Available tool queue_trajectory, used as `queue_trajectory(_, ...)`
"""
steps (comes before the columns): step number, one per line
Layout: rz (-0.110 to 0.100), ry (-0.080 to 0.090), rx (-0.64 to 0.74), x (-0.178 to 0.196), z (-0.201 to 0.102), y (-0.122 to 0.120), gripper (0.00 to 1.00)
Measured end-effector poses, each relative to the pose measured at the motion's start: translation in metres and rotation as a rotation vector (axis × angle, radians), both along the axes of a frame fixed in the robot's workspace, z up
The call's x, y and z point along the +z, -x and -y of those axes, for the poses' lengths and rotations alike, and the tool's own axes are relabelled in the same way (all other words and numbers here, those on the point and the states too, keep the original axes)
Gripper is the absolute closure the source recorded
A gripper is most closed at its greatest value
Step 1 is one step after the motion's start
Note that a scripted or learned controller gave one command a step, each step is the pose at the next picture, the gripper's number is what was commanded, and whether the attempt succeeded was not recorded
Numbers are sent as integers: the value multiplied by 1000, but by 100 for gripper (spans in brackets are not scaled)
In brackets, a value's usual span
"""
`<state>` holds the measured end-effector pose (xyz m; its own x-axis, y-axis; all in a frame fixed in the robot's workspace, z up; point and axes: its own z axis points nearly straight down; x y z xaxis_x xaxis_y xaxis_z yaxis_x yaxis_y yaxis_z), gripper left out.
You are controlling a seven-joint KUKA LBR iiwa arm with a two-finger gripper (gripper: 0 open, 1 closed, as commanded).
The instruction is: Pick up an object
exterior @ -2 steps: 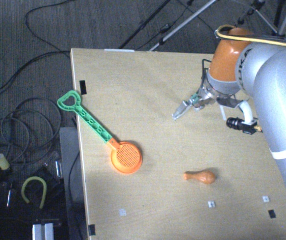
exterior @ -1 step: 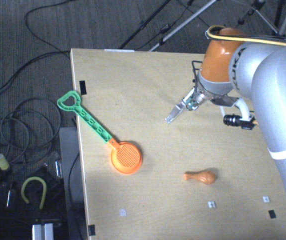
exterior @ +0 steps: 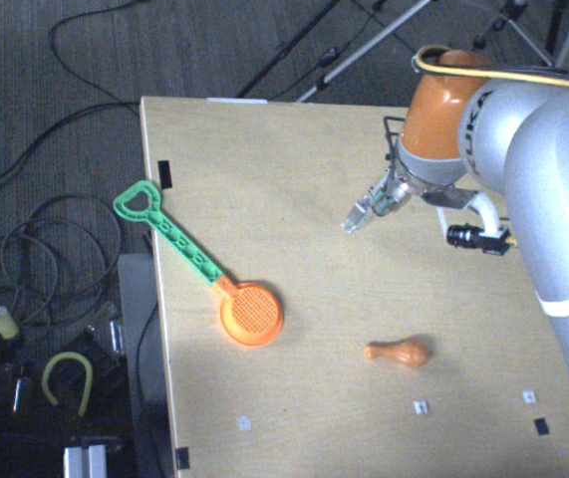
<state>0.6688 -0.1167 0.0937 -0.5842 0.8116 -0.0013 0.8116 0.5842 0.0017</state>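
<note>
A strainer lies on the tan bench surface (exterior: 364, 147) at the left. Its green handle (exterior: 174, 235) points to the far left corner and its round orange mesh head (exterior: 251, 314) faces the front. A small orange drumstick-shaped toy (exterior: 401, 352) lies near the front centre. My gripper (exterior: 356, 220) hangs over bare surface at the centre right, tilted down to the left. It is shut, with nothing between its fingers. It is well apart from both objects, with the drumstick toy some way in front of it.
The grey arm with its orange band (exterior: 443, 118) fills the right side. Left of the bench edge, black cables (exterior: 35, 257) and a yellow-green loop (exterior: 65, 371) lie on the floor. Metal stand legs (exterior: 384, 28) cross the floor behind the bench.
</note>
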Motion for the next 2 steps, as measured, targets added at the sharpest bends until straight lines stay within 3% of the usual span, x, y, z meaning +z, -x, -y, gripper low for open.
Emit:
queue_trajectory(1, -1, 2, -182, 172, -3, 0, 100)
queue_trajectory(2, -1, 3, -511, 280, 5, 57, 100)
